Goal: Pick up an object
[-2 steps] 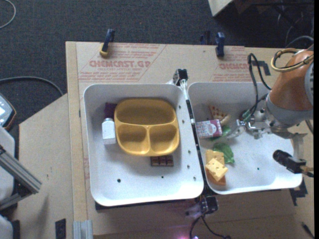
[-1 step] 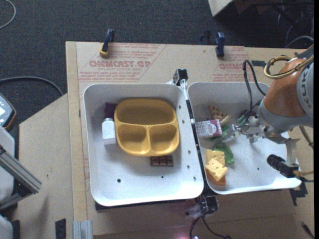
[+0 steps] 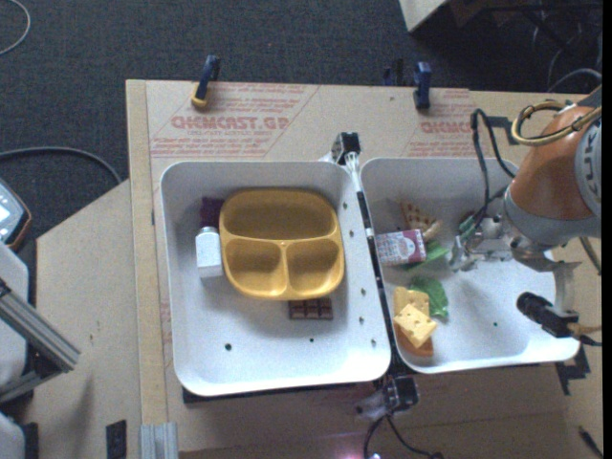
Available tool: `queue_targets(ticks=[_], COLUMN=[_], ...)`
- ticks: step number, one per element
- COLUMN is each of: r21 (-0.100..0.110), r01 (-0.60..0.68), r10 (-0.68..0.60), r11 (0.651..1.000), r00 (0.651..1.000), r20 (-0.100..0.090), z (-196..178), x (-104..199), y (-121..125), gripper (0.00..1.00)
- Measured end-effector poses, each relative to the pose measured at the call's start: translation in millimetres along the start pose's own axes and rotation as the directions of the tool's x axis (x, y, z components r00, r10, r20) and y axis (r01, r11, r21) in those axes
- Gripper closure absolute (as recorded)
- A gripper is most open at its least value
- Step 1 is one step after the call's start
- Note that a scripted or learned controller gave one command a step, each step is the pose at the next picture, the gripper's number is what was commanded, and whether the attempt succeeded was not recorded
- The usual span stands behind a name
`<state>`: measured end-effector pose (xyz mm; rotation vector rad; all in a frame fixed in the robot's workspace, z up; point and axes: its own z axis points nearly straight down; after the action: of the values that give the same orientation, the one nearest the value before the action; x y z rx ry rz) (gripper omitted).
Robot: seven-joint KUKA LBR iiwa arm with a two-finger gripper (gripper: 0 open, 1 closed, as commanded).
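Note:
In the right bin (image 3: 497, 338), my gripper (image 3: 466, 254) hangs low over the middle, just right of a small pink and white carton (image 3: 401, 247). Green pieces (image 3: 432, 295) lie under and left of the gripper. Two yellow cheese wedges (image 3: 414, 320) rest on a brown piece at the bin's front left corner. A tan waffle-like piece (image 3: 415, 217) lies at the back, behind the carton. The arm's orange band (image 3: 555, 165) rises to the right.
The left bin (image 3: 182, 285) holds a yellow divided plate (image 3: 282, 242), a white bottle (image 3: 208, 252), a dark purple item (image 3: 211, 207) and a chocolate bar (image 3: 311, 308). Clamps (image 3: 205, 81) sit on the bench's far edge. A black fitting (image 3: 545, 314) sticks into the right bin's front right.

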<state>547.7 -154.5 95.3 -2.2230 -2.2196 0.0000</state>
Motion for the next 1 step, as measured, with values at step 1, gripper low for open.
queue_targets(ticks=[1], r21=[-0.007], r01=[0.002], r10=[-0.002], r11=[1.0], r00=[1.0], r20=[0.003], z=[-57.2], x=[2.9], y=[-7.6], gripper=[1.0])
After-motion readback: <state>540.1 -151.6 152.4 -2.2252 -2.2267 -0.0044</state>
